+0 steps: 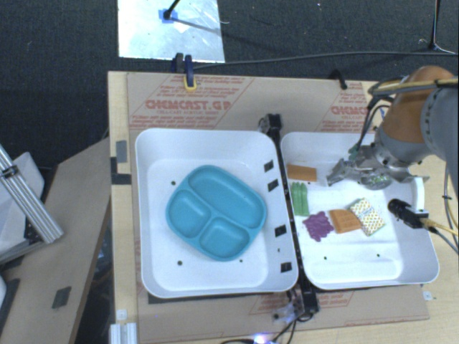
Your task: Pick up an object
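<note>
Gripper (343, 172) low over the right bin (412, 264), far side, its opening impossible to tell, nothing visibly held, orange block (302, 173) just left, purple grapes (318, 225) nearer.

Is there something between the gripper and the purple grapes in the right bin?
Nothing visible does. The gripper hangs over bare floor in the right bin, and the grapes lie below and slightly left of it in the view. The orange piece touches the grapes' right side.

I view through one fixed camera above the bench (215, 95), angled down, framing both white bins (154, 192); the arm (412, 117) enters from the right.
</note>
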Available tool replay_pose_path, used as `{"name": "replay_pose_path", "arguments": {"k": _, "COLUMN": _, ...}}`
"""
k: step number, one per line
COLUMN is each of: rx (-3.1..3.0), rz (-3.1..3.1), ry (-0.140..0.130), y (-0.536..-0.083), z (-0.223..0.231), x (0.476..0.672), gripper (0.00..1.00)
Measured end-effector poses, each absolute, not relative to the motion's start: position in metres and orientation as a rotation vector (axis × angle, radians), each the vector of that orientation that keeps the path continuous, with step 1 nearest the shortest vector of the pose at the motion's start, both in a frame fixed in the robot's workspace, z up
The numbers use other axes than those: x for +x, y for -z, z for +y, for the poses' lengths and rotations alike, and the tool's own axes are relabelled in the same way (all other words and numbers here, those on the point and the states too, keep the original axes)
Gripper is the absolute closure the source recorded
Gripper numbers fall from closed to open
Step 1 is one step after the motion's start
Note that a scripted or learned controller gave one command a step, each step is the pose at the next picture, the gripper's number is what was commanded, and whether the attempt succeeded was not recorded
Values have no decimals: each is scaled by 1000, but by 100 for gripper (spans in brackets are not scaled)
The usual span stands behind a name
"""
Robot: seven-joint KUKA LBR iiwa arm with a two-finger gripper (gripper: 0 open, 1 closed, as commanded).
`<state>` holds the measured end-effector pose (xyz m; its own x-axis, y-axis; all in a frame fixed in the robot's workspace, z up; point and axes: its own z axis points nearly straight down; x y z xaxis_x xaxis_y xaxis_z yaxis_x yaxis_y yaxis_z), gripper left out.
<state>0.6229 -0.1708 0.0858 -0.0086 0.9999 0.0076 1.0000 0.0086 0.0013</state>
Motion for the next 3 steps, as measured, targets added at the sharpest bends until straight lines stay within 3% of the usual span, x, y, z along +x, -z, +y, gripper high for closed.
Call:
{"name": "replay_pose_path", "arguments": {"k": 1, "rx": -2214, "rz": -2234, "ry": 10, "y": -97, "z": -173, "x": 624, "gripper": 100}}
{"name": "replay_pose_path", "arguments": {"k": 3, "rx": -2219, "rz": -2234, "ry": 7, "y": -206, "z": -153, "x": 628, "gripper": 100}}
